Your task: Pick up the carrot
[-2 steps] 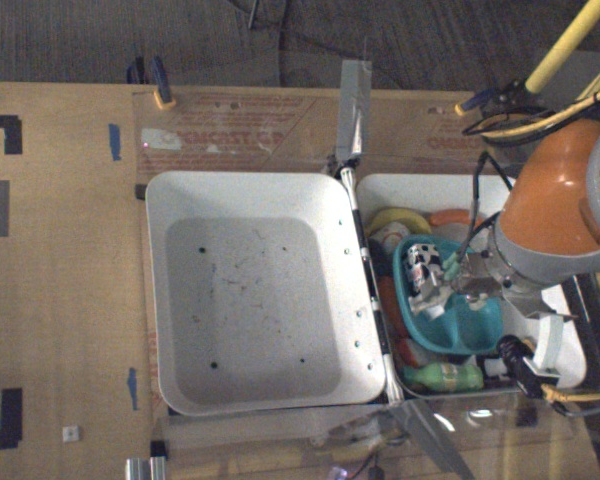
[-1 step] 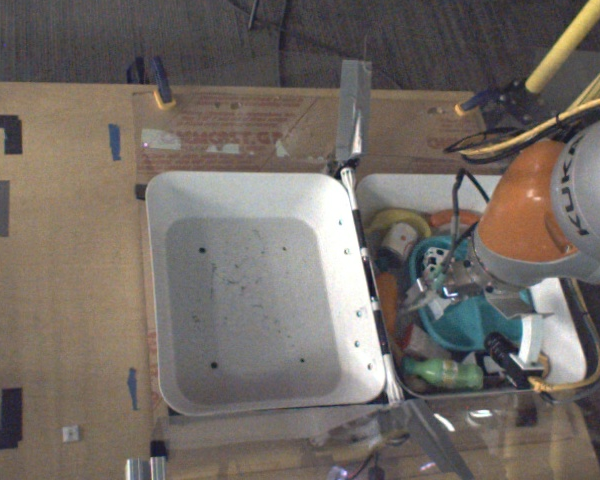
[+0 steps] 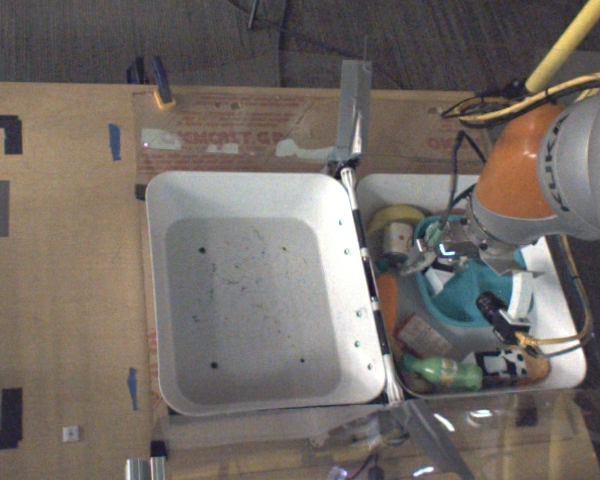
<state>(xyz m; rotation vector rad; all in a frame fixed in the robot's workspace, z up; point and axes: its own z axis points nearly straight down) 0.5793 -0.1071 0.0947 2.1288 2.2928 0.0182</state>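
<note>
The carrot (image 3: 387, 306) is a slim orange piece lying lengthwise against the left wall of the right bin (image 3: 570, 318). My gripper (image 3: 433, 255) hangs low over the right bin, just right of and a little behind the carrot, above the rim of a teal bowl (image 3: 467, 298). The wrist hides part of the bowl. Nothing can be seen held in the gripper.
The right bin is crowded: a yellow-green round item (image 3: 398, 222) at the back, a brown packet (image 3: 426, 336), a green bottle (image 3: 442, 372) and a black-and-white item (image 3: 504, 365) at the front. The left bin (image 3: 250, 288) lies beside it. A metal post (image 3: 352, 113) stands behind the bins.
</note>
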